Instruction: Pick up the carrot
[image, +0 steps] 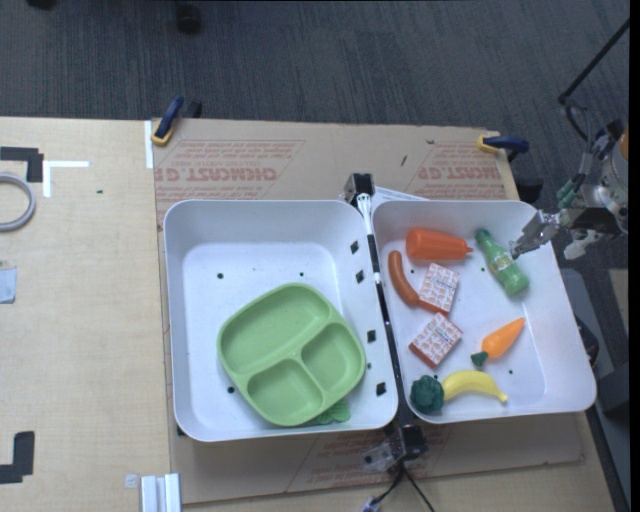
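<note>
The carrot (502, 337) is small and orange with a green stub at its lower left end. It lies slanted on the floor of the right bin (560, 395), towards the right side. My gripper (553, 240) hangs over that bin's upper right rim, up and to the right of the carrot and well apart from it. It is open, with nothing between its two fingers. One fingertip (528, 241) points down left, close to the green bottle (503, 264).
The right bin also holds a larger orange-red vegetable (437, 243), a sausage (402, 278), two patterned boxes (438, 287) (435, 340), a banana (475, 385) and broccoli (427, 394). A green divided plate (290, 352) lies in the left bin (185, 300).
</note>
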